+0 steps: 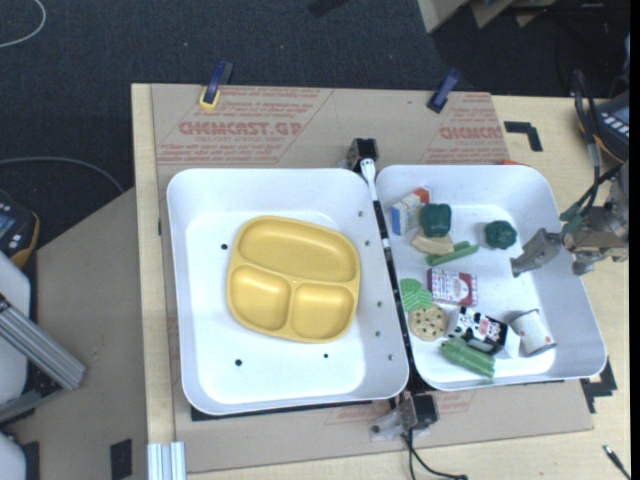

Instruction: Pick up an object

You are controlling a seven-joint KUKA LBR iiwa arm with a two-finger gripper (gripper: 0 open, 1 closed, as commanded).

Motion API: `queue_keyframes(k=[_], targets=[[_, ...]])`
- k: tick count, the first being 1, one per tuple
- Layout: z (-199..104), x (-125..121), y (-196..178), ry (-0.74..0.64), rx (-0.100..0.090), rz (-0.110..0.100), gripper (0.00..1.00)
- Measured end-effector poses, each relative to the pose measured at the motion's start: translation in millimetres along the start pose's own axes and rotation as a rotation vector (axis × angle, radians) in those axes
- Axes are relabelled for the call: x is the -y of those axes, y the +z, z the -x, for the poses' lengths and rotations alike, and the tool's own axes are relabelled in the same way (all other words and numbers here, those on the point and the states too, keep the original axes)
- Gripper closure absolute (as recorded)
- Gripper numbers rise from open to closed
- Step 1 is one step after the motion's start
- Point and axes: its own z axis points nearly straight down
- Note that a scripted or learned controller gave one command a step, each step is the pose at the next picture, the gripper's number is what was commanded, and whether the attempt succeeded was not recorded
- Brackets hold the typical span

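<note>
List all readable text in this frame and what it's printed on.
"CHEMCAST GP": red print on the brown protective sheet behind the left bin, last letters faint.
"CHEMCAST" again, partly cut off: same sheet, behind the right bin.
Small carton, red-and-white packet, black-and-white packet: printing too small and blurred to read.
Yellow divided tray: no text seen.

Small toy food items lie clustered in the right white bin (560, 208): a dark green block (436, 218), a round green piece (500, 234), a speckled cookie (427, 321), a white cup (531, 330) lying on its side.
</note>
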Motion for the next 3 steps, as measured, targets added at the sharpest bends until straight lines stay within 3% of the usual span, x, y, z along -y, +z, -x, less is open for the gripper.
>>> queue_keyframes(k=[1, 3], targets=[[-0.3, -2.1, -5.6, -0.003, 0.003, 0.012, 0.0], [-3.6, -1.6, 102.7, -0.003, -0.001, 0.005, 0.0]])
